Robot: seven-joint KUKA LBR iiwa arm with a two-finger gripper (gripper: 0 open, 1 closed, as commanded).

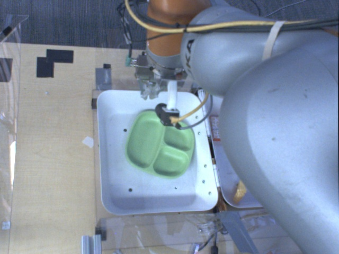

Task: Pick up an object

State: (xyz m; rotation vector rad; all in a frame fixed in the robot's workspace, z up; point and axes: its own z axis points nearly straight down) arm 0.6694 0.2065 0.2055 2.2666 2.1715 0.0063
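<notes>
Green plate (160, 147) in a white bin (114, 194)
Smooth, three dips. The gripper (149, 90) hung at the bin's far edge; closed or not, I couldn't tell.

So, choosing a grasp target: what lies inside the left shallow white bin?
The left white bin holds a green three-compartment plastic plate; anything beneath the plate is hidden.

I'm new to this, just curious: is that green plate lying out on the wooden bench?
No, the green plate lies flat inside the white bin on the view's left.
</notes>
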